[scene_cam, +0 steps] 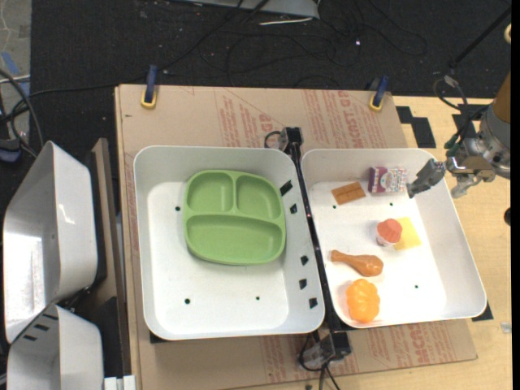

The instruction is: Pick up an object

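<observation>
Well, nearest candidate is the small purple-and-white carton point(387, 179), lying on its side in the right bin point(455, 242), near the back wall, just beside the tan cracker piece point(348, 192) on its left. Looks light, thin-walled, prob crushable if squeezed hard, so I'd take it across the short sides w/ a gentle close. Surface seems glossy, may slip a bit.

My fingers point(443, 178) hang above the bin's back right corner, just right of the carton; the two prongs look spread apart w/ nothing between them.

Other options further toward the front: a red-and-yellow toy piece point(396, 232) mid-bin, a toy drumstick point(357, 262), an orange fruit point(363, 300) near the front wall. The fruit is rounded, likely to roll out of a pinch.

Left bin point(154, 242) holds a green divided plate point(236, 217), flat, hard to grip. Both bins sit on the cardboard-covered tabletop point(244, 112).
</observation>
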`<state>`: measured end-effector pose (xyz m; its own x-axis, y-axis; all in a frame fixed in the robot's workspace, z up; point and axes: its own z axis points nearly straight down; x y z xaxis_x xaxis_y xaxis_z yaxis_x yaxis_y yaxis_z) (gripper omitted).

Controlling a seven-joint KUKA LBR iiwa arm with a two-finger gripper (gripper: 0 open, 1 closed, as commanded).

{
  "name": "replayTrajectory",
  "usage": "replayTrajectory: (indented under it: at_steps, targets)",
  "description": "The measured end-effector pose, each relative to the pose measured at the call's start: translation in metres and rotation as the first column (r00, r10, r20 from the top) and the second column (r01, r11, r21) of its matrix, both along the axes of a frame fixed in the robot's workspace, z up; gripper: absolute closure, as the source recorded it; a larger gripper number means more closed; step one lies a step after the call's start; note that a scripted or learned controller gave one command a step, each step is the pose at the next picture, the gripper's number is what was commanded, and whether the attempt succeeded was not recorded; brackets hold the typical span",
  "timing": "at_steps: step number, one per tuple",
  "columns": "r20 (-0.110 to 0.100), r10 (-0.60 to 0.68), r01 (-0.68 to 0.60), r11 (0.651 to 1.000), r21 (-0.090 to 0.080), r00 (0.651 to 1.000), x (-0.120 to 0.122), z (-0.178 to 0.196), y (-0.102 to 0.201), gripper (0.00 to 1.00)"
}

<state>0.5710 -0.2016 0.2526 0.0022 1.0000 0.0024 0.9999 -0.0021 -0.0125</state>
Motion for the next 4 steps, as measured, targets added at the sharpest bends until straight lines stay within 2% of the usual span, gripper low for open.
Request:
replayTrajectory:
  at_steps: [1,2,4]
  targets:
    - [0.012,0.004,-0.004,1.0,-0.003,1.0,0.003,0.007,0.001,0.0]
    - [0.01,0.004,-0.004,1.0,-0.002,1.0,0.013,-0.048,0.003,0.0]
    - [0.009,0.001,-0.001,1.0,-0.002,1.0,0.01,-0.162,-0.003,0.0]
